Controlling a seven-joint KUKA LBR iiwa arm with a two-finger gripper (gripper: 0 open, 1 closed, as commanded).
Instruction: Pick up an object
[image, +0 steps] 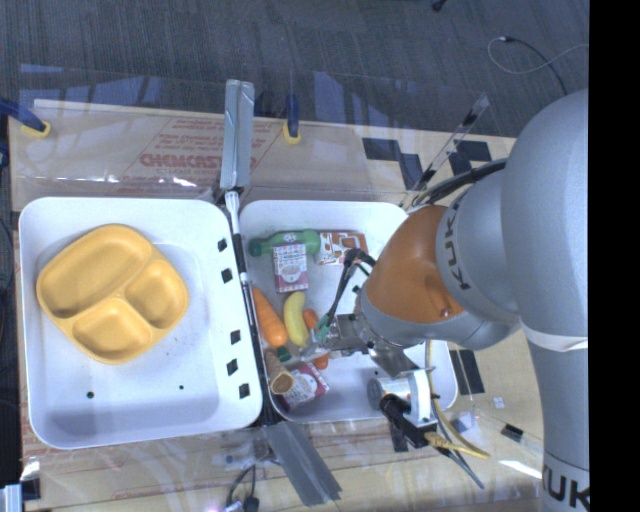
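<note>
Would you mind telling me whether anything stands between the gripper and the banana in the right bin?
Nothing visible does. The gripper is low in the right bin, right beside the banana, among close neighbours: the carrot on its left and a small carton above.

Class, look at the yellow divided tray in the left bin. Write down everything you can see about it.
The yellow tray looks like smooth moulded plastic, rounded at the corners, with three recessed compartments: one large along its upper left, two smaller toward the lower right, split by raised ridges. It lies flat, open side up and turned at a slant, on the floor of the left white bin, in its upper-left part. Nothing sits in it.
</note>
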